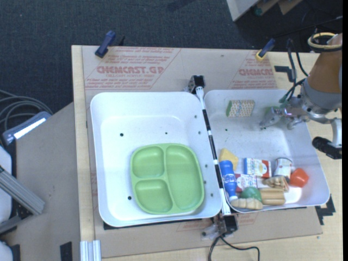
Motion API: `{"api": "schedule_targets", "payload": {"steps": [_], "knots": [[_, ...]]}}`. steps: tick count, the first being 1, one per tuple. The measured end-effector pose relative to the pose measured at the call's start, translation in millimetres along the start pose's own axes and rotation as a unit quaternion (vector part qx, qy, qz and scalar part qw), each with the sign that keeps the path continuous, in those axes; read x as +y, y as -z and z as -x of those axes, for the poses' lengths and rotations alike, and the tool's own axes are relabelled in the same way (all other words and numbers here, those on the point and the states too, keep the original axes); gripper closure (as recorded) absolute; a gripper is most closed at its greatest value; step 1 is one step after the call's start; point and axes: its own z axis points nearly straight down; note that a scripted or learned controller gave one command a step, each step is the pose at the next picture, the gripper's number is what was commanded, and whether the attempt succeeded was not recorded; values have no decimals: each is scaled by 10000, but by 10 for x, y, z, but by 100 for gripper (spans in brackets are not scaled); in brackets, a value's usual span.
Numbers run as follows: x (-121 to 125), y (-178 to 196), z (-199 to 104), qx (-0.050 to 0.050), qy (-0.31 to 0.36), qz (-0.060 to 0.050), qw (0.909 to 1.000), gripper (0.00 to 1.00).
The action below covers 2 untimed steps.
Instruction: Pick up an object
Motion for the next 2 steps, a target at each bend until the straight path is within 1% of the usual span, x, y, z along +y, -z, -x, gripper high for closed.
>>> {"api": "schedule_targets", "payload": {"steps": [1, 2], "knots": [[441, -159, -42, 54, 9, -36, 10000, 0], [450, -43, 2, -15, 6, 23, 10000, 100]]}}
